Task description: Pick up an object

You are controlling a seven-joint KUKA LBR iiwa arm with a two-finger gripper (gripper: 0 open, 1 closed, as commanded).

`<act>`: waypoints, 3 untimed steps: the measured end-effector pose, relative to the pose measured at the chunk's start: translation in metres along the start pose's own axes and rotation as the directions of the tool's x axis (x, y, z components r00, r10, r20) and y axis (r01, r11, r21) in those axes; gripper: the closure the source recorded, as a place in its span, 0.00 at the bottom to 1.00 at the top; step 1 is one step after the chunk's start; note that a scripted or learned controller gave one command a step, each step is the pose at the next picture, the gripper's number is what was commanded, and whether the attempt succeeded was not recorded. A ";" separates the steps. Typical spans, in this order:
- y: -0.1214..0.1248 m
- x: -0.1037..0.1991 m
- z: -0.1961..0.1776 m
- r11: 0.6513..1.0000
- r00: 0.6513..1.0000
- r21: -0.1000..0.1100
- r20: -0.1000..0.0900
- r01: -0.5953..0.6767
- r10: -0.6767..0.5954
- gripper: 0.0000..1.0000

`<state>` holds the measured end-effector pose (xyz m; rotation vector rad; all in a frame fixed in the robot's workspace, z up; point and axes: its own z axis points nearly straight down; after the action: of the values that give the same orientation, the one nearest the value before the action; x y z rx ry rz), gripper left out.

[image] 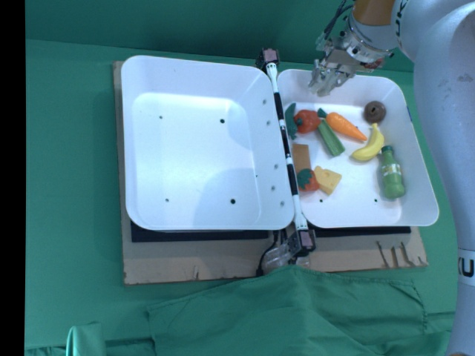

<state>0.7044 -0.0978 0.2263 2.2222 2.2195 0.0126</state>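
1. Nearest the camera, a loose fold of green cloth (297, 310) lies over the front of the tabletop (74, 199), likely just covering the stand.
2. Next comes a brown board (223, 262) that carries both bins, so they sit level and side by side.
3. Behind it, the left bin (141, 199) offers bare white floor, a likely drop place.
4. Beside it, touching along a striped divider bar (286, 154), the right bin (419, 206) holds every candidate for the pick.
5. Toward that bin's front lie a cheese wedge (327, 179), a small strawberry (307, 180) and a green bottle (392, 173); the bottle rests on its side near the right wall.
6. Further back sit a banana (369, 145), a carrot (346, 125) crossing a green stalk-like piece (330, 137), a red tomato-like piece (305, 120) and a brown donut (375, 111).
7. Farthest, the gripper (324, 86) hangs above the bin's rear left corner, pointing down, its fingers slightly spread and pinching nothing; my guess is that it is lining up over the red piece and carrot cluster just in front.
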 end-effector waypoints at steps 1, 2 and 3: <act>-0.004 -0.024 0.041 1.000 1.000 0.016 -0.007 0.003 -0.003 1.00; -0.003 -0.025 0.028 1.000 1.000 0.014 -0.002 0.001 -0.001 1.00; -0.002 -0.025 0.014 1.000 1.000 0.007 0.001 -0.002 0.002 1.00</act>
<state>0.7029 -0.1230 0.2121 2.2273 2.2207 0.0042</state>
